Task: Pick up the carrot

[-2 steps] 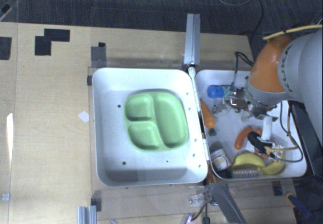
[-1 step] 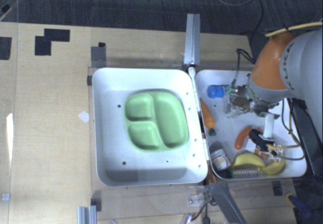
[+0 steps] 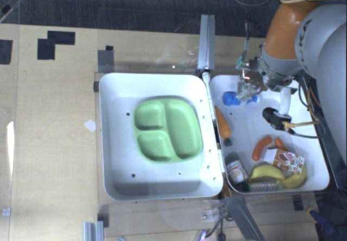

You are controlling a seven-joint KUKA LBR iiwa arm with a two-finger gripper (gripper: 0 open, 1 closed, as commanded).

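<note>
The carrot (image 3: 221, 124) is orange, slim, dark green at its lower end. It lies along the right bin's (image 3: 320, 180) left wall, nearly vertical in frame. The hand (image 3: 248, 93), upper right, I cannot tell if spread.

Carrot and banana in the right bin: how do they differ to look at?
The carrot is orange, thin and straight; the banana is yellow, thicker and curved. The carrot lies along the bin's left wall, pointing up and down the view, while the banana lies crosswise at the near edge. The carrot lies apart from the other items; the banana is crowded among them. Both lie flat in the right bin.
</note>
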